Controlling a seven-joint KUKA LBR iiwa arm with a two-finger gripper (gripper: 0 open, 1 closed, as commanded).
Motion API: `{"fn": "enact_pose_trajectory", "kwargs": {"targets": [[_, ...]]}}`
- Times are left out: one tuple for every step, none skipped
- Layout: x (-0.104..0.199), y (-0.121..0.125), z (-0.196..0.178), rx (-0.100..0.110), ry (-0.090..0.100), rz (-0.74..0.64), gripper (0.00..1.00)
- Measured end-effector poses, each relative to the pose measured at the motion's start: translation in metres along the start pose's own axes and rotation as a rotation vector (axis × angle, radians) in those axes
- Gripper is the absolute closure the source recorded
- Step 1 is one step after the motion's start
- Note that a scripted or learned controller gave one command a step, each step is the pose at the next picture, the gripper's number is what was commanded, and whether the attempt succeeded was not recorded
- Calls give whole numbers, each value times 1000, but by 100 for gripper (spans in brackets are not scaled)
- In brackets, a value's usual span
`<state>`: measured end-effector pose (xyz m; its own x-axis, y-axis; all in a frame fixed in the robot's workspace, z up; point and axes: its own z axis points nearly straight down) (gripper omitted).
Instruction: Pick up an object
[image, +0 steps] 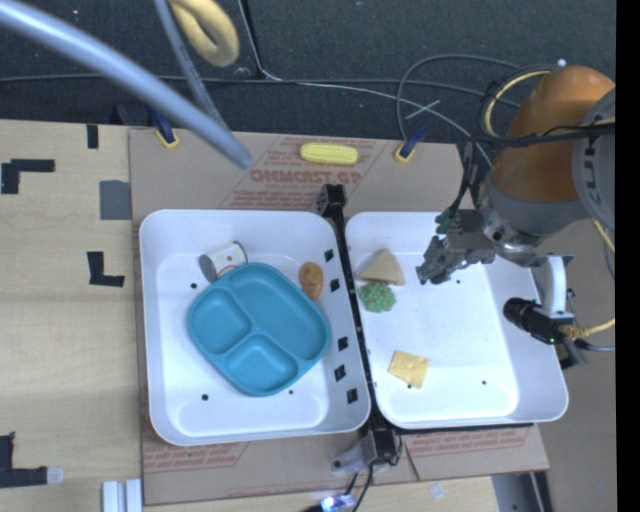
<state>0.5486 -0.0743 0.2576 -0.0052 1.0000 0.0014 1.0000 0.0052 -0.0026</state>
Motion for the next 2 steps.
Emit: {"fn": "enact_pose_trajectory", "kwargs": {"targets": [[53,-13,17,1,0,-1,100],[105,-20,33,1,0,-1,100]]}}
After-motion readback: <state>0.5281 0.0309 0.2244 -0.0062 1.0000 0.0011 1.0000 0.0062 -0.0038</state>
